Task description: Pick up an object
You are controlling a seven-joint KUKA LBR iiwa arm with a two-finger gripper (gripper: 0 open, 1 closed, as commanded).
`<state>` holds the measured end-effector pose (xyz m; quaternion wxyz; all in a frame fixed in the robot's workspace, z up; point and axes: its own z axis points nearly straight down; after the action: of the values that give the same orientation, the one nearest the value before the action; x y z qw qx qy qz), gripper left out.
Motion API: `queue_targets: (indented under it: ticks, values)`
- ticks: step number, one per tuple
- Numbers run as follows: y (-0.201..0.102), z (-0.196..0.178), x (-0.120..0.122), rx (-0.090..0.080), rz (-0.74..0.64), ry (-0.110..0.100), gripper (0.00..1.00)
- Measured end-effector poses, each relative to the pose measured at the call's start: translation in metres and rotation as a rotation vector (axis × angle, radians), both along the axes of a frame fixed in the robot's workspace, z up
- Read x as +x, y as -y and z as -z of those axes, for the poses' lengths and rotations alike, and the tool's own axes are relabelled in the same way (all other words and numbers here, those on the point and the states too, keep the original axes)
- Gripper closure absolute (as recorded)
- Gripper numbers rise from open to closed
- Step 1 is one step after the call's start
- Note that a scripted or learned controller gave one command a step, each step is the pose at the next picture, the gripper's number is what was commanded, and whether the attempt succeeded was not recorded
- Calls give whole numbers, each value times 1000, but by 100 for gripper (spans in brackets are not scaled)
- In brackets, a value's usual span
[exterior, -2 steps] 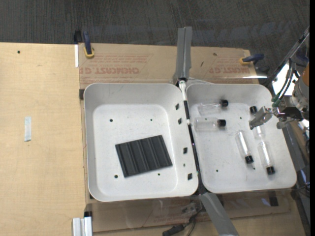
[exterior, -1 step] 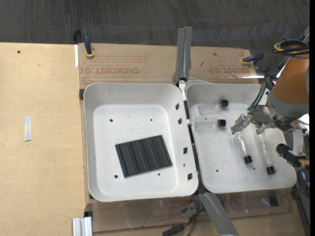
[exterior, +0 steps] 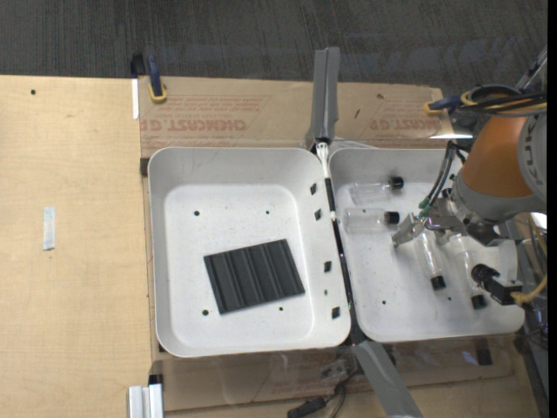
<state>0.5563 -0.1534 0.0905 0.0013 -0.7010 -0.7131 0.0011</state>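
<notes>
Several clear plastic bottles with black caps lie in the right bin (exterior: 383, 320). One bottle (exterior: 376, 187) lies near the bin's back, another (exterior: 370, 221) just left of the gripper, and a third (exterior: 428, 259) lies below it. My gripper (exterior: 407, 231) hangs low over the middle of the right bin, among these bottles, under the orange-banded wrist (exterior: 492, 159). The clear plastic makes it hard to tell whether it touches any bottle. A black ribbed mat (exterior: 253, 275) lies flat in the left bin (exterior: 174, 233).
A grey divider bar (exterior: 325, 103) runs back from between the two bins. Cardboard (exterior: 226, 116) lies behind the bins, with clamps at its edges. The wooden bench top (exterior: 70, 233) stretches to the left. Cables and arm parts crowd the right bin's right side.
</notes>
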Motion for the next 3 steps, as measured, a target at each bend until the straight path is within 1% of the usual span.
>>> queue_targets:
  ticks: [1, 2, 3]
  values:
    - [1, -9, 0, 0, 4, -1, 100]
    - [-35, -107, 48, -1, -45, 2, 100]
    - [-35, -116, 48, -3, -47, 1, 100]
